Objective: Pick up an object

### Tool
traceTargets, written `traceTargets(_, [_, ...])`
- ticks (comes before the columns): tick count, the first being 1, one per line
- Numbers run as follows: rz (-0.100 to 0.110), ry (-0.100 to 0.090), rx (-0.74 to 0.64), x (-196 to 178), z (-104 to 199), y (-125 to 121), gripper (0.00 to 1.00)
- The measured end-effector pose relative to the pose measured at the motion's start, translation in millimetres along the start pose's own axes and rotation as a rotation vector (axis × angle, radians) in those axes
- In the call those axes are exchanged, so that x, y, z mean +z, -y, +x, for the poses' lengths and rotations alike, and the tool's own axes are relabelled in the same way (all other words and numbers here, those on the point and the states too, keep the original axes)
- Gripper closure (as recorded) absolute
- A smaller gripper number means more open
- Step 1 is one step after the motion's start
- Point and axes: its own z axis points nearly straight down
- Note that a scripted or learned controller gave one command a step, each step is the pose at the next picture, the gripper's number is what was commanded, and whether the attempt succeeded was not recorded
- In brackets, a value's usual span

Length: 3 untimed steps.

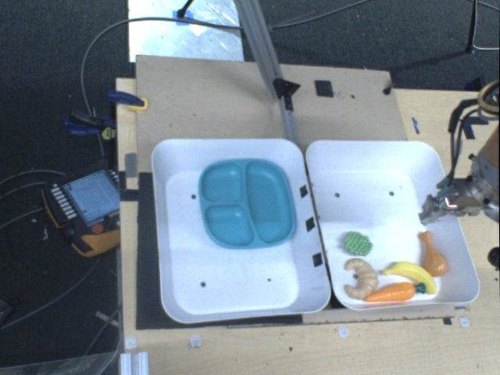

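Drumstick [433,255] — just below fingers [432,210]

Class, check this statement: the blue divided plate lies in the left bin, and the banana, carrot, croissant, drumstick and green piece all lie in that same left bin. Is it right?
Not quite. The blue divided plate does lie in the left bin, but the banana, carrot, croissant, drumstick and green piece lie in the right bin, clustered toward its near edge. The camera view shows this.
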Motion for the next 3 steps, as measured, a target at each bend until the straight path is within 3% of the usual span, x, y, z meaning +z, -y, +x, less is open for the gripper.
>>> traceTargets(3, [0.003, -0.004, -0.006, 19.5, 172.9, -29.3, 1.0])
